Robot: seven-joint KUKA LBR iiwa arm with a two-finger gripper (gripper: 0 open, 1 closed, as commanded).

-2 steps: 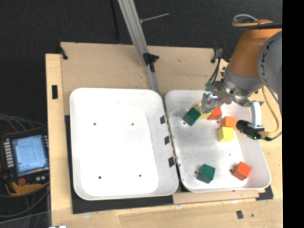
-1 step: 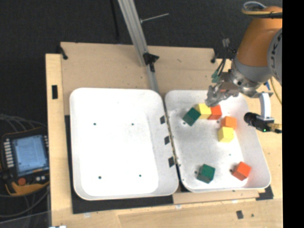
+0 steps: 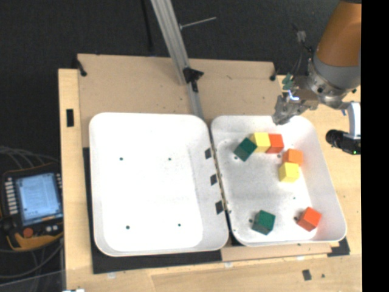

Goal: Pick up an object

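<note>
White bins sitting side by side on a wooden counter (image 3: 255, 72). Left bin (image 3: 149, 181) showing just a few tiny dark dots on its floor. Right bin (image 3: 316, 193) holding seven little blocks.

Near the top of the right bin, three blocks lining up in a row and touching: a green block (image 3: 245, 148), tilted, then a yellow block (image 3: 262, 141), then a red-orange block (image 3: 275, 143). Just to the right and a bit lower, an orange block (image 3: 293, 157) sitting on top edge of another yellow block (image 3: 289, 172), the two touching. Down at the bottom, a second green block (image 3: 264, 222) resting near the left side, and a second red-orange block (image 3: 309, 218) lying near the right corner, well apart from each other.

Grey arm with an orange band (image 3: 340, 32) reaching in from the right. Pincer (image 3: 284, 115) hanging over the top rim of the right bin, just above the row of three blocks, not touching any of them. Too dark and small to tell how far open; holding nothing that can be seen.

Grey metal pole (image 3: 173, 35) slanting down toward the gap between the bins. Small screen (image 3: 35, 196) glowing at the far left.
</note>
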